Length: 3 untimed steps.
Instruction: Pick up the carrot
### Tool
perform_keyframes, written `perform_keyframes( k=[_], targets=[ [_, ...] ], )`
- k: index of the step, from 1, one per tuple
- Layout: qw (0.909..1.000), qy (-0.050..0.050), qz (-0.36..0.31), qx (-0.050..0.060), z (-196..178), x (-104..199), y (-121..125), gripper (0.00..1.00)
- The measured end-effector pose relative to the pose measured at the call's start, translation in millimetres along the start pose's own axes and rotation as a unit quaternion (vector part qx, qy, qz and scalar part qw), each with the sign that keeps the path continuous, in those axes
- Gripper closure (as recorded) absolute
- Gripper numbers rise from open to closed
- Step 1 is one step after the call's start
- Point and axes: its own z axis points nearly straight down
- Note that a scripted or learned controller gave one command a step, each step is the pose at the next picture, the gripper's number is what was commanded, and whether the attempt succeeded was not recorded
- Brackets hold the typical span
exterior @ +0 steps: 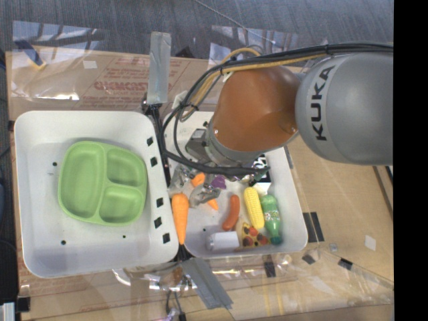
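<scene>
1. While the KUKA arm (334,105) reached in over the right bin (294,209), its grey body and orange band (257,109) covered most of that bin's upper half, and black and yellow cables (200,89) looped off its upper left side.
2. The left bin (33,146) lay directly left of the right bin, their walls touching along the middle, and it held a green divided plate (102,182) with three compartments.
3. The gripper (204,192) hung below the orange band, inside the right bin near its left wall; whether its fingers were open or closed could not be told, and nothing could be seen held between them.
4. The carrot (180,216) lay lengthwise at the right bin's left wall, against the divider between the bins, its wide end up toward the gripper and its point down toward the near corner; it sat just below and left of the gripper, seemingly apart from it.
5. A corn cob (253,207) lay in the right bin's lower right part, with a green bottle (271,218) just beside it on the side toward the bin's right wall.
6. A red-orange sausage (231,212) lay in the right bin left of the corn, tilted.
7. A white block (224,241) rested along the right bin's near wall, below the sausage.
8. A small orange piece (198,178) and a small purple piece (218,182) sat in the right bin close beside the gripper.
</scene>
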Motion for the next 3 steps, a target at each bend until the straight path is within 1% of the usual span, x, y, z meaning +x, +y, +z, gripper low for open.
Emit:
perform_keyframes(
  k=[1,2,3],
  targets=[
    [0.9995,0.001,-0.033,0.001,-95.9,15.5,-51.6,1.00],
    [0.9783,0.003,-0.207,-0.005,-24.1,8.6,-60.7,1.00],
    [0.9783,0.002,-0.207,-0.004,-1.4,38.0,38.2,1.00]
  ],
)
